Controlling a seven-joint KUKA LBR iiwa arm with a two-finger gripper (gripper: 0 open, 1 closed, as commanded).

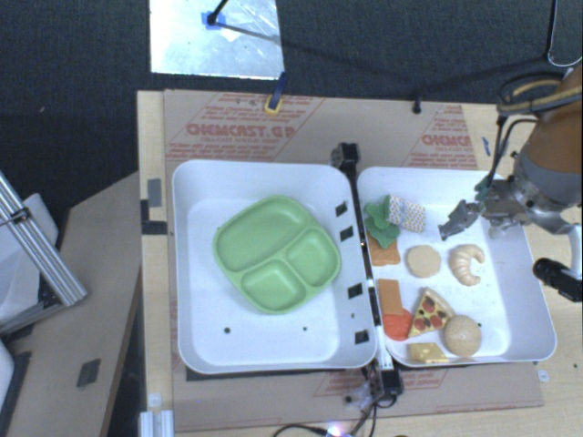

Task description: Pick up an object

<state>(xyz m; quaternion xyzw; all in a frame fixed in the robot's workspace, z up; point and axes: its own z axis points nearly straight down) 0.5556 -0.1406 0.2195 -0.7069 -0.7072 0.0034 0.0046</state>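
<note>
Even, fairly bright overhead light, slightly cool. White bins (pixel 273 358) near blown out, inner walls losing detail. Strong glare on silver sheet (pixel 217 24) far up-left of gripper (pixel 453 223). Soft, short shadows under food just below fingers. Dark carpet (pixel 73 53) underexposed, grainy. Overall mild softness; arm (pixel 551 148) behind fingers slightly blurred. Low resolution, small items lack crisp edges.

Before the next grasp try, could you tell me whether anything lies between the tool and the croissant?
Nothing visible does. The tool hangs just up-left of the croissant, with bare bin floor between them; the round cracker lies off to the left.
</note>
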